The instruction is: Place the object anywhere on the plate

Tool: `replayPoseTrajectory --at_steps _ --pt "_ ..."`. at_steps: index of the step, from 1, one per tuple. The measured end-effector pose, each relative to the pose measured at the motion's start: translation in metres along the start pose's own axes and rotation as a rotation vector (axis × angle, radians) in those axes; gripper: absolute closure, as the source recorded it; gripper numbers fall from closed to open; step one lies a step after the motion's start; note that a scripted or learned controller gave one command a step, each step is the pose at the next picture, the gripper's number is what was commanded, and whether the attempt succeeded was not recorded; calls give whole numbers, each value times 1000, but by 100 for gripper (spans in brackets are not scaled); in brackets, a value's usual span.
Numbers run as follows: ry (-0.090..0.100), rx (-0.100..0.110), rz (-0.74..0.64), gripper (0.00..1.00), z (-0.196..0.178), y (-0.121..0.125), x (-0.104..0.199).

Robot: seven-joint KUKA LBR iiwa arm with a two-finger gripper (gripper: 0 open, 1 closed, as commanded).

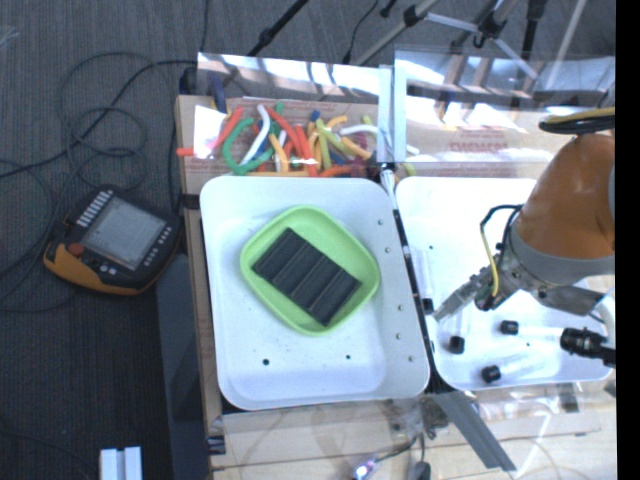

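While the dark ridged object (306,276) is seen lying on the green plate (262,238) in the left bin (230,348) | placement is judged done | claw (452,302) state cannot be told.

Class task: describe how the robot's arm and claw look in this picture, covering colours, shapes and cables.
The arm is bulky and rounded, with an orange band above a grey wrist. A yellow cable loops beside it. The claw is slim, metallic grey, with small black parts nearby.
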State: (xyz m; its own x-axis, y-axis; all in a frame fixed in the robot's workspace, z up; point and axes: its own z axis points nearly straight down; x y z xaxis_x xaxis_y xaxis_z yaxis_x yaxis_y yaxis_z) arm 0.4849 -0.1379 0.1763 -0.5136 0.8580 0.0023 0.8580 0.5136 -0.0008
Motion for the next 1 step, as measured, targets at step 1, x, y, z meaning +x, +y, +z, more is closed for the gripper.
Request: replayPoseTrajectory --at_steps 1 --pt "-1 0 -156 100 -22 44 76"
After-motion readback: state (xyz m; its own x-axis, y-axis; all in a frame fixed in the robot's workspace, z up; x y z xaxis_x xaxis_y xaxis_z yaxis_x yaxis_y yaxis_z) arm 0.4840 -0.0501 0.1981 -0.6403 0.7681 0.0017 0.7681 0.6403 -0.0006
